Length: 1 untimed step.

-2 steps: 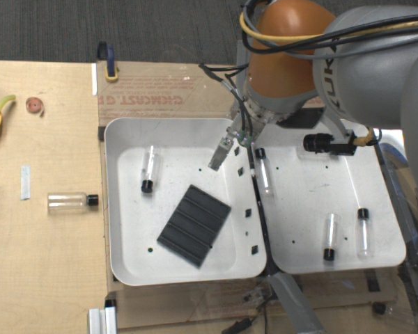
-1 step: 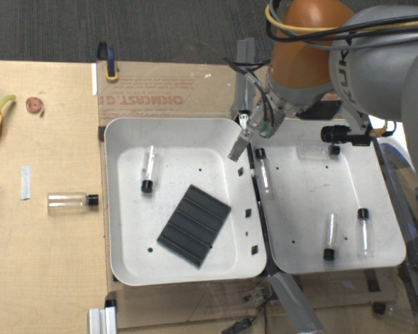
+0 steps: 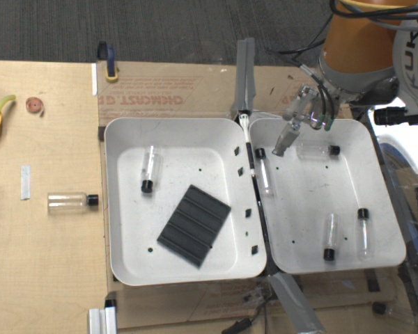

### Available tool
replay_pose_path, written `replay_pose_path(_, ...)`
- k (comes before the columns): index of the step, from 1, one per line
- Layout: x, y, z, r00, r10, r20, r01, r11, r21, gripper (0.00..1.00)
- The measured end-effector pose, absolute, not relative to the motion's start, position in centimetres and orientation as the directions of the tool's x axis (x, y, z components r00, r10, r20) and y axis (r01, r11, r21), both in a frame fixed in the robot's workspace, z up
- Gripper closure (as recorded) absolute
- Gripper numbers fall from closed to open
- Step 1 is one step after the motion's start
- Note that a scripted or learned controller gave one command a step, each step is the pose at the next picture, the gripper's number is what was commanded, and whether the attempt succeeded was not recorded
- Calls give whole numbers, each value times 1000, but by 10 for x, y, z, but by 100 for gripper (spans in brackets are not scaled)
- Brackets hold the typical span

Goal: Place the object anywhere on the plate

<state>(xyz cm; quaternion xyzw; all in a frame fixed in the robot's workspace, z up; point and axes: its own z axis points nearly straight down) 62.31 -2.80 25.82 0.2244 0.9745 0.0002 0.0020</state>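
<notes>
Vial (image 3: 148,168) lies beside dark plate (image 3: 194,225), left bin (image 3: 118,186)

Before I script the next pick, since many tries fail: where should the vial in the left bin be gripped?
Grip the vial mid-body from straight above, fingers closing across its narrow width. It lies flat, nearly upright in the view, black cap at the lower end, with bare bin floor on both sides.
</notes>
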Motion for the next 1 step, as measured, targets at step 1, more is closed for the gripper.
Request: replay_pose_path(1, 598, -97, 337, -940, 340, -4, 340, 940, 0, 0)
